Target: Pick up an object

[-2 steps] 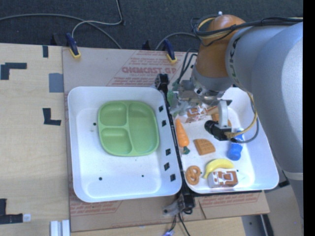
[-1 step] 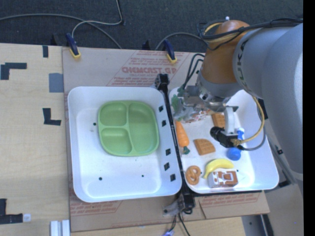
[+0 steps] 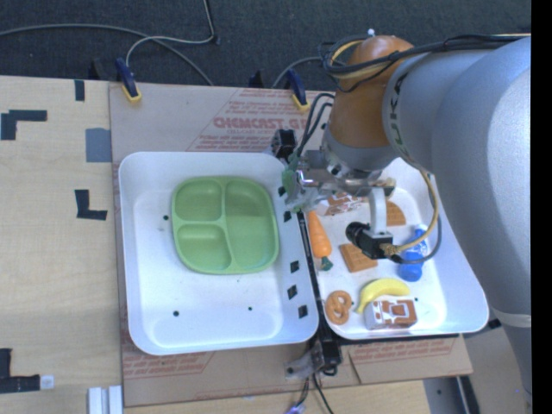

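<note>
Nearest the lens: the grey arm, reaching in from the right over the right bin. No object is lifted yet, so count the pick as not done. The likeliest target, by my judgement, is the carrot, which lies along the left wall of the right bin. The gripper sits low, just beyond the carrot's far end, close to the seam between the bins. You cannot tell from this angle whether the jaws are open or closed, and nothing is visibly between them. Further out in the same bin: an orange cracker, a blue piece, a pretzel, a banana and a white-and-brown toy box. The left bin carries a green divided plate. Left to do: close on something and raise it clear.
</note>
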Motion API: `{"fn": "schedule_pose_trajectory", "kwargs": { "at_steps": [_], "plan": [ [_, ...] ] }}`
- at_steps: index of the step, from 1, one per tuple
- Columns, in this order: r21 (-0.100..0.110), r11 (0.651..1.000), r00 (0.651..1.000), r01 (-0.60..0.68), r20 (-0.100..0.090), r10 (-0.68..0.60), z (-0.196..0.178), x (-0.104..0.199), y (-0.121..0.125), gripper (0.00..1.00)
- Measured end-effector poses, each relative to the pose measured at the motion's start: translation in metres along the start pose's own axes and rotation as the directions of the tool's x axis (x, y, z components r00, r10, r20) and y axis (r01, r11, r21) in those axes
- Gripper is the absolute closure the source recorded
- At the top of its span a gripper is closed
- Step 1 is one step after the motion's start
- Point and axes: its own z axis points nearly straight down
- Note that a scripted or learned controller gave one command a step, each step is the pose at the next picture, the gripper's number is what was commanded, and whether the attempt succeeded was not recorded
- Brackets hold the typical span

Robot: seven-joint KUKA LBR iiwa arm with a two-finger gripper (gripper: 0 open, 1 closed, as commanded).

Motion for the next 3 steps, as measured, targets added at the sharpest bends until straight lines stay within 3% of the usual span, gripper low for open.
{"fn": "schedule_pose_trajectory", "kwargs": {
  "at_steps": [1, 2, 3],
  "plan": [
    [-0.001, 1.0, 1.0, -0.001, 0.001, 0.001, -0.013, -0.038, 0.003, 1.0],
    [-0.002, 1.0, 1.0, -0.001, 0.0, 0.001, -0.018, -0.032, 0.0, 1.0],
    [-0.001, 1.0, 1.0, 0.0, 0.0, 0.0, -0.043, 0.007, -0.021, 1.0]
  ]
}}
